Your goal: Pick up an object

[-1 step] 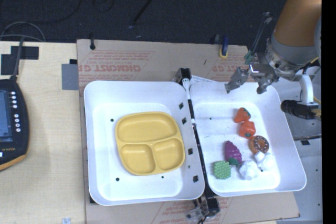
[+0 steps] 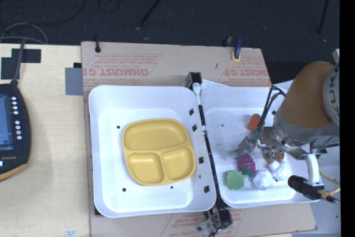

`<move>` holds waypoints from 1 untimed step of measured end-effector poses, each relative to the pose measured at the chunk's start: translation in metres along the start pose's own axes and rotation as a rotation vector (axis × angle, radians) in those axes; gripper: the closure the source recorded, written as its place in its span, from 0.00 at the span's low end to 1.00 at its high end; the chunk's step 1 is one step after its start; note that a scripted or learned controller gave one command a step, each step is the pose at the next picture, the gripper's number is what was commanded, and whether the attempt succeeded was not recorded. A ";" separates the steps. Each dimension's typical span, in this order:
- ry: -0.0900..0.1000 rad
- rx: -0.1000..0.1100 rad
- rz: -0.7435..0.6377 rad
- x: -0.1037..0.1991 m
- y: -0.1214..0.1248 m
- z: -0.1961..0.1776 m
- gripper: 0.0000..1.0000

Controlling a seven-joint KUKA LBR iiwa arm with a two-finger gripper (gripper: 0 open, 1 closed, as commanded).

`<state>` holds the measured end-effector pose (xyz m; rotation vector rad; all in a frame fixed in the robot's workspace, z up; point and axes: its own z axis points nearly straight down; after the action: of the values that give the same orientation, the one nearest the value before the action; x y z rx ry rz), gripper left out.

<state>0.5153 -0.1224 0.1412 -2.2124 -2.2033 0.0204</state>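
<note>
In the right bin (image 2: 222, 111) lie several small objects. A magenta lump (image 2: 246, 164) sits near the middle, with a green knobbly ball (image 2: 234, 179) just in front of it. A white crumpled piece (image 2: 262, 179) lies to the right of the ball, and another white piece (image 2: 280, 169) lies further right. A small orange item (image 2: 254, 120) lies toward the back. My gripper (image 2: 257, 147) hangs low over the bin, right behind and above the magenta lump. The wrist hides the bin floor under it.
The left bin (image 2: 105, 119) holds a yellow divided plate (image 2: 158, 151). A black clip rail (image 2: 201, 130) runs between the bins. A pendant (image 2: 11, 125) lies on the bench at far left. The arm's orange band (image 2: 308, 94) overhangs the right bin's right side.
</note>
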 end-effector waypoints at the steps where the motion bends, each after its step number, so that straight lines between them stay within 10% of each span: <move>1: -0.005 -0.023 -0.003 0.009 0.050 0.054 0.00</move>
<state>0.5637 -0.1133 0.0858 -2.2225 -2.2210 -0.0001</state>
